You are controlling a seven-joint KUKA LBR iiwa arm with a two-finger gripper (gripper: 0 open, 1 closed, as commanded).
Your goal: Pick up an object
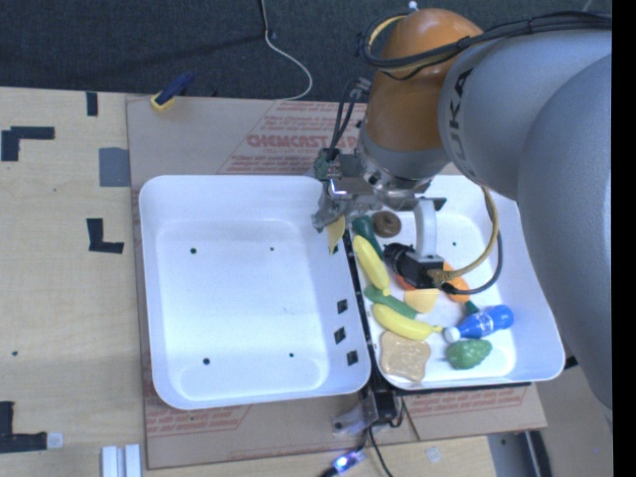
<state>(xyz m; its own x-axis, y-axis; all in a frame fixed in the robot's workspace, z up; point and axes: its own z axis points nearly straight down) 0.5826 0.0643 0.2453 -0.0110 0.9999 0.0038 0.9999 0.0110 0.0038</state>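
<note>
"CHEMCAST" on cardboard sheet point(260, 139), tool point(343, 229) nearby

2 white bins point(238, 296) look like smooth, slightly glossy plastic. They sit on a matt brown cardboard sheet point(268, 142) with red print, over a pale wood-look bench point(60, 286). The arm point(537, 117) has a smooth grey shell and a shiny orange band point(412, 78). The toy bananas point(370, 263) look like glossy yellow plastic; the bread slice point(405, 356) appears matt and rough.
</note>
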